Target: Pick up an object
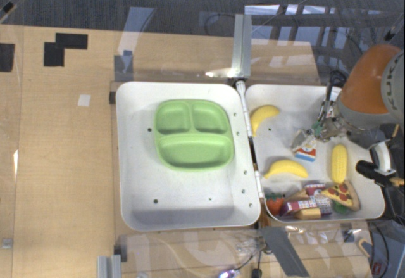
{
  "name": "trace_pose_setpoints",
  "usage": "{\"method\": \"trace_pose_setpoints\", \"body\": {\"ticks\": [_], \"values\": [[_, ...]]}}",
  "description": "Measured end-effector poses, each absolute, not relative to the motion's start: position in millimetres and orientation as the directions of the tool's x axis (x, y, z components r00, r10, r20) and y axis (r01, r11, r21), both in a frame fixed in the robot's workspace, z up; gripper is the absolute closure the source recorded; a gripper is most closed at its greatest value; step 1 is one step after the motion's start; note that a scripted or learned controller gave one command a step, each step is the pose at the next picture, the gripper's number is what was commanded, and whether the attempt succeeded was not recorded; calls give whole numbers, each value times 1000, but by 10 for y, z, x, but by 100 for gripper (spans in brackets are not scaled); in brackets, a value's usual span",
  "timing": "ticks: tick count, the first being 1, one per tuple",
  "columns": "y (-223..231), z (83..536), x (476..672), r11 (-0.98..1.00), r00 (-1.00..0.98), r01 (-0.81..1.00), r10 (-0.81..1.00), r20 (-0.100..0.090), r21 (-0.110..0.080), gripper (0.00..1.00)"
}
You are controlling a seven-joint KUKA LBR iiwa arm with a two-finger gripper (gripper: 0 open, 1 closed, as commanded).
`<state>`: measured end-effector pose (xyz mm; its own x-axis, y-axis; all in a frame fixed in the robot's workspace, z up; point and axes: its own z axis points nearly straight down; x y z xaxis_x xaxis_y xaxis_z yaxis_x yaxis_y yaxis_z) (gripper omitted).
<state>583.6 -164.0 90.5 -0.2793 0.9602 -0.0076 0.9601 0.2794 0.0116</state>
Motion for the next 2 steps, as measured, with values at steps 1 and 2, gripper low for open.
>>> {"method": "trace_pose_setpoints", "body": {"ticks": [1,2], "values": [[-1603,1024,5865,282,-282,959,959,-6,19,100],[-1194,1692,6181,55,-55,998,998,0,6,100]]}}
